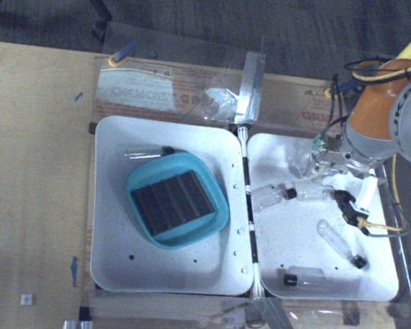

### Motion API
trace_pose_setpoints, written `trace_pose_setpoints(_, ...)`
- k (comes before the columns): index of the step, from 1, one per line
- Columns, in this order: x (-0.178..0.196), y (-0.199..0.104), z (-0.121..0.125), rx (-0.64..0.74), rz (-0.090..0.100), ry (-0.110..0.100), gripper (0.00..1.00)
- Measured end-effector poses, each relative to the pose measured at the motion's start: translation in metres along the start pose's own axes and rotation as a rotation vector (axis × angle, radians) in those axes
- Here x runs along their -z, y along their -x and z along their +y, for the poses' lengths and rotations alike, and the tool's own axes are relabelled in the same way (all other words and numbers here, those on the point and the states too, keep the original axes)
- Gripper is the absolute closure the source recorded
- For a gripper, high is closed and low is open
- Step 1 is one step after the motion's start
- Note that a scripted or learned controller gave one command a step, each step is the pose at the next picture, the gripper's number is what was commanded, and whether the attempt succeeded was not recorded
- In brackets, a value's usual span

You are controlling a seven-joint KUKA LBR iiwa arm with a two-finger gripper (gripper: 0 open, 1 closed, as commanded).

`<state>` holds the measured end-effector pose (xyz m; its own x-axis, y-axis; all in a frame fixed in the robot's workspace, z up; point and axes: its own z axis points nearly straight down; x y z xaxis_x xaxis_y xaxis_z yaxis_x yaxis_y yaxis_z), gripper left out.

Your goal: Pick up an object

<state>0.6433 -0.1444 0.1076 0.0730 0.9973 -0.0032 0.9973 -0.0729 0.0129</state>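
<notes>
My gripper (319, 168) hangs over the back part of the right bin (382, 286), below the arm's orange band (373, 111). Clear plastic tubes lie in this bin. One tube (273, 197) rests by the left wall, just in front of the gripper. Another tube (337, 239) with a black cap lies to the right of the middle. A third tube (303, 279), also black-capped, sits along the front wall. A short clear piece (314, 195) lies right below the gripper.
The left bin (104, 244) holds a teal tray (178, 199) with a dark insert and a clear tube (147, 153) behind it. Crumpled clear plastic (220, 102) and a metal bracket (251, 89) lie behind the bins. A black and yellow cable (362, 222) trails at the right bin's right side.
</notes>
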Motion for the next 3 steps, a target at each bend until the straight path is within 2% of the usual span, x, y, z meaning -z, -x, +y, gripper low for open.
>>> trace_pose_setpoints(1,0.0000,-0.0001,0.0000,0.000,0.000,0.000,0.00)
trace_pose_setpoints(2,0.0095,0.0008,0.0012,0.001,-0.002,0.002,1.00)
trace_pose_setpoints(3,0.0094,0.0007,0.0012,0.001,-0.002,0.002,0.00)
